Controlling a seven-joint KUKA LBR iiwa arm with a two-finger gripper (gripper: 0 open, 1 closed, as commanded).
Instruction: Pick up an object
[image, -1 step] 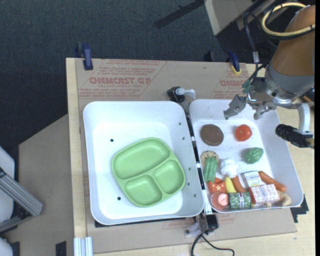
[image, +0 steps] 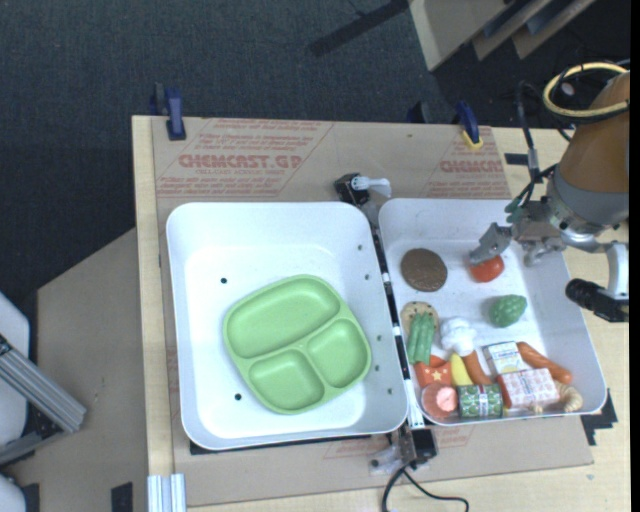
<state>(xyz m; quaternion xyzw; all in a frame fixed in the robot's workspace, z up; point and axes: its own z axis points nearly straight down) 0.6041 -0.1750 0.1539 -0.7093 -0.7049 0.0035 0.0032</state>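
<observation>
Hovering hand (image: 497, 247) above round red tomato (image: 487, 268).

Grey arm (image: 598, 190) with an orange band (image: 598, 150)

The wide orange band is showing above a pale grey wrist ring; a thin yellow cable loop (image: 585, 85) is curling over the top, dark cables are trailing alongside, and the metal-grey gripper (image: 510, 245) is carrying angular silver finger brackets.

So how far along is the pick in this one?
Early. The approach looks done: the gripper sits over the right bin, right at a red toy. Whether it has a grasp can't be told, and nothing is visibly lifted. The grasp and lift remain. The green tray lies in the left bin.
</observation>
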